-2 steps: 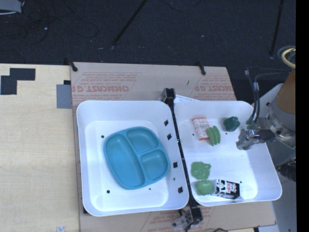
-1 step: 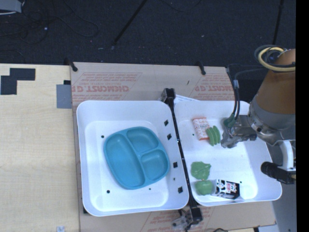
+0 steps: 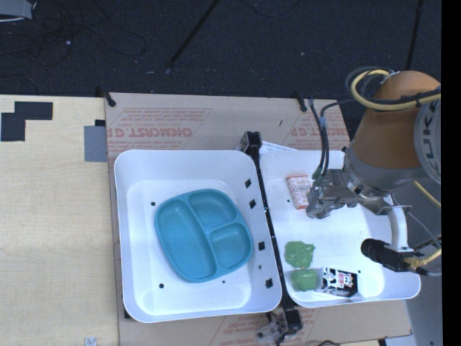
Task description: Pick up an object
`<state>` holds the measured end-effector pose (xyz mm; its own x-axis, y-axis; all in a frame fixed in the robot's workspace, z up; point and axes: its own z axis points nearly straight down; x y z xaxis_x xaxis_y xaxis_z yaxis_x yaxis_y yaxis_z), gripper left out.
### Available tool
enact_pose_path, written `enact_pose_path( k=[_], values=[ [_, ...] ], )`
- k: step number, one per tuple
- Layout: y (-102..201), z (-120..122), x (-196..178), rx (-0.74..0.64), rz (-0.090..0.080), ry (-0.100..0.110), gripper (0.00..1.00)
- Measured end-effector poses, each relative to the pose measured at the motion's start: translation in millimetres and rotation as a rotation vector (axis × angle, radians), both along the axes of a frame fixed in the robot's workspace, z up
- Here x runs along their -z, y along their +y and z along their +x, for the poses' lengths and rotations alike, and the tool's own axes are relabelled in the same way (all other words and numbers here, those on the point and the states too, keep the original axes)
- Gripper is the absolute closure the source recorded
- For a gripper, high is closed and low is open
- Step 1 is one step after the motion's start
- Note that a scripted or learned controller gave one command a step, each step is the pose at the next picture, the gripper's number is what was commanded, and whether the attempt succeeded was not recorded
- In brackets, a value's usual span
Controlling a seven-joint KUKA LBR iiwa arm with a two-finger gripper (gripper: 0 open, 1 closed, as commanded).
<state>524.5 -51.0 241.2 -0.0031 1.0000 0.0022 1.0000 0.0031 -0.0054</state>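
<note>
Two white bins are being shown side by side on the bench: left bin [image 3: 137, 193], right bin [image 3: 403, 288]. Items are being listed largest to smallest. Arm [image 3: 392, 132], grey w/ orange band, is being held over the right bin's upper half. Blue divided plate [image 3: 203, 233] is lying in the left bin, well apart from the arm. Gripper [image 3: 320, 206] is being positioned low in the right bin, just beside a small red-and-white packet [image 3: 297, 190] near the top edge; whether its fingers are spread or pressed together cannot be told, and nothing is being seen held between them. Candidate task objs. are all lying in the right bin: the packet, a green crumpled lump [image 3: 298, 253] w/ a second green piece [image 3: 305, 280] just below it, and a small black-and-white carton [image 3: 340, 281] touching or nearly touching that piece at the bottom edge.

Risk, as judged: the packet is lying flat, close to the bin divider, so it is probably being approached at a poor angle; fingers could slide over it or push it vs. the wall, giving an empty close. Green pieces are looking soft and could slip.
</note>
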Motion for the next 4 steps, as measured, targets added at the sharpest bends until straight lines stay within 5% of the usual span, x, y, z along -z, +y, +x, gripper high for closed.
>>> enact_pose_path(
  k=[3,4],
  values=[
    [139.7,22.3,11.5,-0.001,-0.001,0.000,1.00],
    [138.1,22.2,10.6,0.001,-0.003,-0.001,0.00]
  ],
)
